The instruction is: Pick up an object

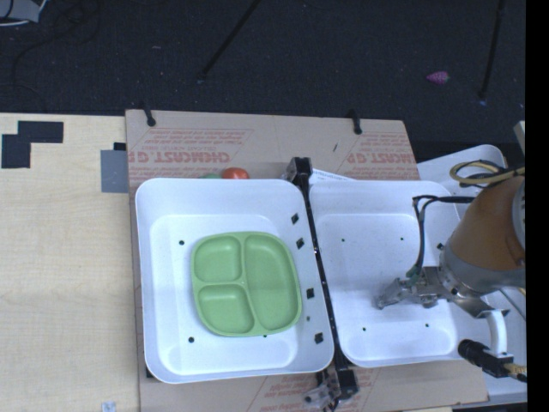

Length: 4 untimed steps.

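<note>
Desk (60, 273): pale wood surface ran along the left, with black and grey shapes near its top edge.
Cardboard sheet (257, 148): lay under both bins, with red print showing behind them.
Left bin (163, 316): white and shallow, it carried the plate.
Green plate (246, 283): three compartments, flat in the middle of the left bin, well apart from the arm.
Red object (235, 174): peeked out just behind the left bin's back rim, a speck of green beside it.
Divider (313, 264): black clips held the two bins together.
Right bin (369, 239): white floor, bare around the tool.
End effector (382, 299): low over the right bin's floor, pointing left; open or closed, I couldn't tell.
Arm (489, 230): orange band at the far right.
</note>
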Available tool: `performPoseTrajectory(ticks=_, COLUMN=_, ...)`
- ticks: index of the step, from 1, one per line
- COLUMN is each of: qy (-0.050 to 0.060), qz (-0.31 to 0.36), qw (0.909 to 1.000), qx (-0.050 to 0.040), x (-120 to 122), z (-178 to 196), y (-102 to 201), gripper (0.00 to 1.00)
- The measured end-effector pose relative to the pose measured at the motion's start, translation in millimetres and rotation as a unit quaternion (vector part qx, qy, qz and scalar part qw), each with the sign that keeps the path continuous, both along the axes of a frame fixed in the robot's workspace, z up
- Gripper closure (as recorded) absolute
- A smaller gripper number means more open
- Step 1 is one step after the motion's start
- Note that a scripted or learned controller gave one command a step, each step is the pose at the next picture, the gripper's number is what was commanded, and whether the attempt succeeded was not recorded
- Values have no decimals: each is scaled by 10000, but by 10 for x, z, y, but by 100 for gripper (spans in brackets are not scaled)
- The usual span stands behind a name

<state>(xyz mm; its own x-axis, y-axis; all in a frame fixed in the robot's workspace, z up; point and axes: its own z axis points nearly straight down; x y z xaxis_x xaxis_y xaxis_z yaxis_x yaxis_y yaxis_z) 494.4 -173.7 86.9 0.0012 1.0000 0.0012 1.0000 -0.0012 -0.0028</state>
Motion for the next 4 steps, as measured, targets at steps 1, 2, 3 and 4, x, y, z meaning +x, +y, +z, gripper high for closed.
performPoseTrajectory(ticks=1, qy=-10, qz=-19, qw=10000, qx=2, x=10, z=122, y=-8, gripper=100)
performPoseTrajectory(ticks=2, qy=-27, qz=11, qw=10000, qx=-9, x=50, z=747, y=-7, gripper=100)
performPoseTrajectory(ticks=3, qy=-27, qz=11, qw=10000, qx=-10, x=43, z=1374, y=-29, gripper=100)
performPoseTrajectory(ticks=4, qy=-32, qz=13, qw=10000, qx=-12, x=52, z=1903, y=-38, gripper=100)
